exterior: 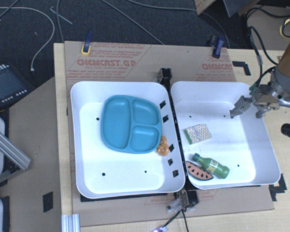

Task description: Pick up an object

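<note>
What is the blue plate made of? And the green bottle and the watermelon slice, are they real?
The blue plate looks like matte plastic: one even colour, rounded moulded compartments. The green bottle seems to be shiny plastic, likely a toy, with a bright highlight. The watermelon slice looks like a toy too, plastic or rubber perhaps; it is too small to be sure.

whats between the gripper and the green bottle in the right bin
In the camera view, bare white bin floor separates the gripper from the green bottle. The small patterned packet lies left of that line.
</note>
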Available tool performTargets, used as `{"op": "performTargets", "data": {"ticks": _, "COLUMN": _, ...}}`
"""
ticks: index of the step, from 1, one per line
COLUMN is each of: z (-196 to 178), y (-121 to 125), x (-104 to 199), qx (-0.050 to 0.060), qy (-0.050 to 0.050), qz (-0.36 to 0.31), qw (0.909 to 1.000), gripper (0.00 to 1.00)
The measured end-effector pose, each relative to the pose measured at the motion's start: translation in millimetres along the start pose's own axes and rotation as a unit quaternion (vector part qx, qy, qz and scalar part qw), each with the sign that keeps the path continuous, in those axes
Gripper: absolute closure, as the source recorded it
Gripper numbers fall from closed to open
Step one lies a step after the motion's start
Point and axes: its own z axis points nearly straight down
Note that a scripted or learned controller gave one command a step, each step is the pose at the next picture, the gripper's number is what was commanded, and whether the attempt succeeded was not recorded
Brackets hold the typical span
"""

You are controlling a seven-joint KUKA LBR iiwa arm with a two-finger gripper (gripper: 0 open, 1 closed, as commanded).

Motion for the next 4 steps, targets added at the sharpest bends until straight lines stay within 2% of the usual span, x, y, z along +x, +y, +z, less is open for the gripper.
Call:
{"op": "performTargets", "data": {"ticks": 1, "z": -8.1, "y": 3.1, "x": 0.5, "qx": -0.007, "qy": -0.002, "qz": -0.002, "qw": 1.0000, "gripper": 0.00}}
{"op": "performTargets", "data": {"ticks": 2, "z": 34.8, "y": 6.6, "x": -1.8, "qx": -0.005, "qy": -0.001, "qz": -0.002, "qw": 1.0000, "gripper": 0.00}}
{"op": "performTargets", "data": {"ticks": 3, "z": 95.0, "y": 3.2, "x": 6.3, "qx": -0.004, "qy": 0.000, "qz": -0.002, "qw": 1.0000, "gripper": 0.00}}
{"op": "performTargets", "data": {"ticks": 4, "z": 117.8, "y": 3.4, "x": 7.0, "qx": -0.005, "qy": -0.001, "qz": -0.002, "qw": 1.0000, "gripper": 0.00}}
